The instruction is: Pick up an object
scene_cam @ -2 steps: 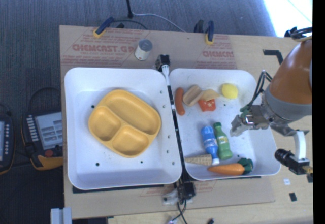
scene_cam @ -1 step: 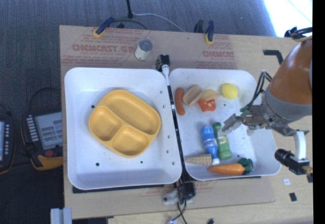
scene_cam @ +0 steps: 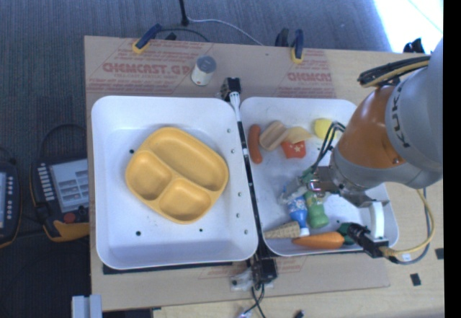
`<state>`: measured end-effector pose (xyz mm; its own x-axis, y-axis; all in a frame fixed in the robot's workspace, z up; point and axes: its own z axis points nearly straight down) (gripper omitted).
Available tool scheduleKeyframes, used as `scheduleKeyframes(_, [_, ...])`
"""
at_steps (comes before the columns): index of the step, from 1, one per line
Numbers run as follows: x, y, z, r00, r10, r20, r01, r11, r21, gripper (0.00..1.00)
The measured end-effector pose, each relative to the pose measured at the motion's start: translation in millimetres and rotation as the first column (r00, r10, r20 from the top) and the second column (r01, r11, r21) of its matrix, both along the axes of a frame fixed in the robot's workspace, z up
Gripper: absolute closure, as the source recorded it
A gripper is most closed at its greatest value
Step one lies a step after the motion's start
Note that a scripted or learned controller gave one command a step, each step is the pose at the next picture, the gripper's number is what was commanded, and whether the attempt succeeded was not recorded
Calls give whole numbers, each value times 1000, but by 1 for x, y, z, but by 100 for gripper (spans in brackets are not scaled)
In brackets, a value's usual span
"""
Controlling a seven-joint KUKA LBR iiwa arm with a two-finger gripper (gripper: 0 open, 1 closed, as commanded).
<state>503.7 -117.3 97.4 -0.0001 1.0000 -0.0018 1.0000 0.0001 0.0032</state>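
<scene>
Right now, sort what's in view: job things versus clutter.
Job:
gripper
green bottle
carrot
cone
sausage
bun
red piece
yellow piece
right bin

Lying about:
yellow divided plate
left bin
small grey jar
clamps

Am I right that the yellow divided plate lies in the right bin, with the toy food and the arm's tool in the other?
Not quite. The camera view shows the yellow divided plate in the left bin; the toy food, such as the carrot, and the tool are in the right bin.
</scene>
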Motion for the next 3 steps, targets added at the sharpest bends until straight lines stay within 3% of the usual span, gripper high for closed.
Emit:
scheduleKeyframes(1, [1,-2,11,1000,-1,3,1,1000,-3,100])
scheduleKeyframes(2, [-20,46,110,1000,1,-3,-1,1000,1,100])
scheduleKeyframes(3, [-20,46,110,1000,1,-5,-1,1000,1,0])
